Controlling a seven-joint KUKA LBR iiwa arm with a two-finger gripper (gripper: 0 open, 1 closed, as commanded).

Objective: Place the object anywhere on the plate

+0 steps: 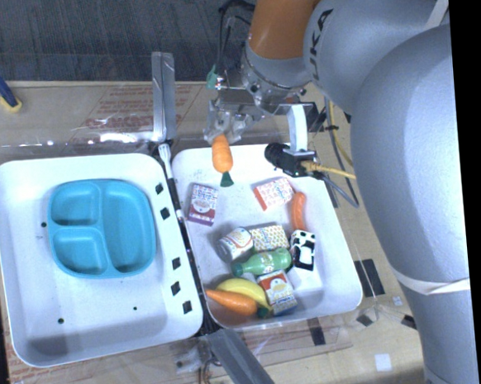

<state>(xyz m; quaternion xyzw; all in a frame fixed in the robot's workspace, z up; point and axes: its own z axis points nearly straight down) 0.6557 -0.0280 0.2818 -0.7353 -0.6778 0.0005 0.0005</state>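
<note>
Reaching in from the right, the grey arm (385,134) with its orange band fills the upper right of the view, wrist over the top edge of the right bin.

Tabletop (69,118) carries two shallow white bins side by side. Left bin (13,246) holds the blue plate (102,227), three compartments, sitting toward the upper left of the bin floor. Nothing on the plate.

Right bin (339,287) holds the clutter:
- banana (242,290) and an orange piece (230,302) at the lower left, touching each other
- green bottle (263,263) lying on its side mid-bin, just above a small red-and-white carton (279,292)
- can (237,243) and a patterned box (269,237) side by side above the bottle
- black-and-white item (302,249) at the right, below an orange-red sausage shape (297,210)
- red-and-white packet (273,193) upper right, another packet (202,203) upper left near the divider

Gripper (220,139) hangs at the top edge of the right bin. Carrot (221,159), orange with a green tip pointing down, hangs upright directly under it, top end at the fingers. It looks lifted clear of the bin floor and apart from the other items. Fingers look closed around the carrot's top end, though the contact point is small and partly hidden by the wrist hardware.

Carrot is over the right bin, well apart from the plate, with the bin divider between them.
</note>
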